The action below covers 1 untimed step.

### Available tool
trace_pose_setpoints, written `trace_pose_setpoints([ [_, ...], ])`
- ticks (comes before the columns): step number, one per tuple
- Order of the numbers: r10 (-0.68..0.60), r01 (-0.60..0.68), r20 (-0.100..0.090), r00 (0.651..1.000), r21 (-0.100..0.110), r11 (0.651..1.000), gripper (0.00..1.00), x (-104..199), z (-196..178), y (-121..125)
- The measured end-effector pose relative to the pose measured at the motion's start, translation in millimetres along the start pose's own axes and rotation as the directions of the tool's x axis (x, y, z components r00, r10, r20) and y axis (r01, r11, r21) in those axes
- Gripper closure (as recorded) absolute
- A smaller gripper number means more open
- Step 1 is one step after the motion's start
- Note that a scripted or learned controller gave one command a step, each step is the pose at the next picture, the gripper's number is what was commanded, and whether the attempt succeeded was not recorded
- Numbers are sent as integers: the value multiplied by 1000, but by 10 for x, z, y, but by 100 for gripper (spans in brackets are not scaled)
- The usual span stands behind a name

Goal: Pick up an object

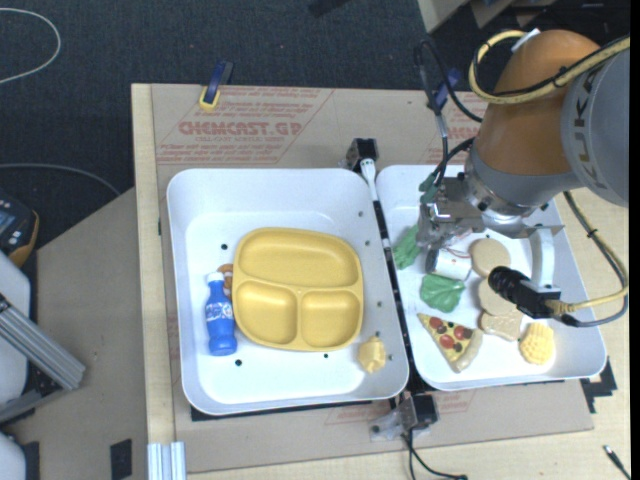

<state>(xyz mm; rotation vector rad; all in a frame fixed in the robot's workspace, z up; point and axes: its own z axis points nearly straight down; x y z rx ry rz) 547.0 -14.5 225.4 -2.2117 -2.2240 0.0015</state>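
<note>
My gripper (440, 246) hangs low over the left part of the right bin (580, 360), below the arm's orange band. Directly around it lie a green leafy toy (406, 249), a second green piece (440, 291) and a small white piece (456, 266). Further right and nearer the front are a round beige biscuit (490, 257), a pizza slice (450, 336), a tan cracker (501, 323) and a yellow ridged piece (537, 345). Nothing is visibly held.
The left bin (190, 200) holds a yellow divided plate (297, 288), a blue bottle (220, 315) and a small yellow lump (372, 354). A black part with a yellow cable (515, 290) juts over the right bin. The bins' shared wall (385, 258) runs just left of the gripper.
</note>
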Motion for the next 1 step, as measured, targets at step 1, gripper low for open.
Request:
trace_pose_setpoints([
  [1, 1, -1, 1, 1000, 0, 1000, 100, 587, 73, -145],
])
